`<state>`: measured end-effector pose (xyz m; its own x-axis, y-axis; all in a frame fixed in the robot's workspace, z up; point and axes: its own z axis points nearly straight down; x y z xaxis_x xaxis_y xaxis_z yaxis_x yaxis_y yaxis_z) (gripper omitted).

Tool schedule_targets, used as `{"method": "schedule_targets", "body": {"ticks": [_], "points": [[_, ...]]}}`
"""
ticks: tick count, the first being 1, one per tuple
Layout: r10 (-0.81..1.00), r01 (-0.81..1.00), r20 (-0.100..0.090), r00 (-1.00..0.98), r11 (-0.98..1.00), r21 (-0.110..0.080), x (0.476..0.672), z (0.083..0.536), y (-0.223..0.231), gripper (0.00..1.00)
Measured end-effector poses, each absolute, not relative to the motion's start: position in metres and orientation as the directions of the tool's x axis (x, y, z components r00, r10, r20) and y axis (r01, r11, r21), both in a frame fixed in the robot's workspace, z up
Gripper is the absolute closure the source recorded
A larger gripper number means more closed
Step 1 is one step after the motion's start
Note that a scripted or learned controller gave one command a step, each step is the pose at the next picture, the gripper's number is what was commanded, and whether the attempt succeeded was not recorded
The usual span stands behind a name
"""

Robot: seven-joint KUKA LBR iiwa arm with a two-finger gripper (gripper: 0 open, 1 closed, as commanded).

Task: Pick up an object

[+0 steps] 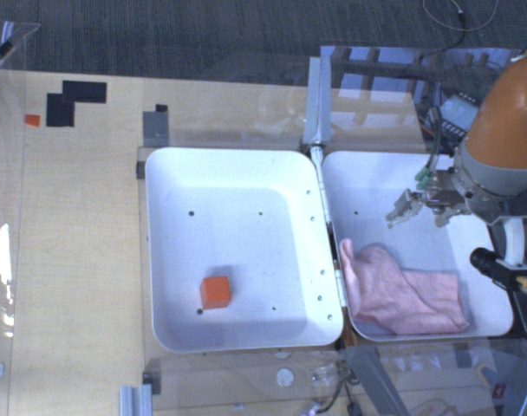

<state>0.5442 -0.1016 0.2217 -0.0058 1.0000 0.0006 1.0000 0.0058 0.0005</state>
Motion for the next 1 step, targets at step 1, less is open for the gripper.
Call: {"method": "schedule_targets", "body": {"ticks": [1], "points": [[1.000,1.000,0.001,0.009,-0.009,0.000,0.5121,0.1379,-0.1170,0.00]]}}
